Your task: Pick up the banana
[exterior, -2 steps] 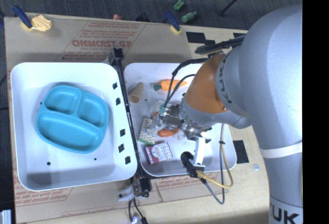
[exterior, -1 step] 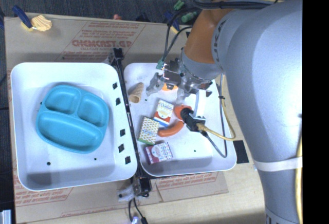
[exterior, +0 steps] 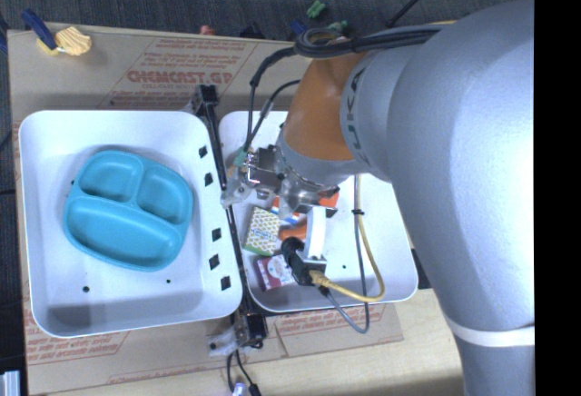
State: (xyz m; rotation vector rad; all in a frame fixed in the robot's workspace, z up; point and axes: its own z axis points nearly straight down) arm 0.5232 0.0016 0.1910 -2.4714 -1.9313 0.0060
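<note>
The grey arm with its orange band reaches down into the right bin and covers most of it. My gripper hangs low over the bin's left half, close to the divider between the bins. Just below it lie a yellow-green checkered piece, a small orange item and a dark red packet. The wrist hides whatever lies under it.
A blue sectioned plate lies in the left bin. A yellow cable and black cables trail from the wrist over the right bin's front. A black strip with clips runs between the bins.
</note>
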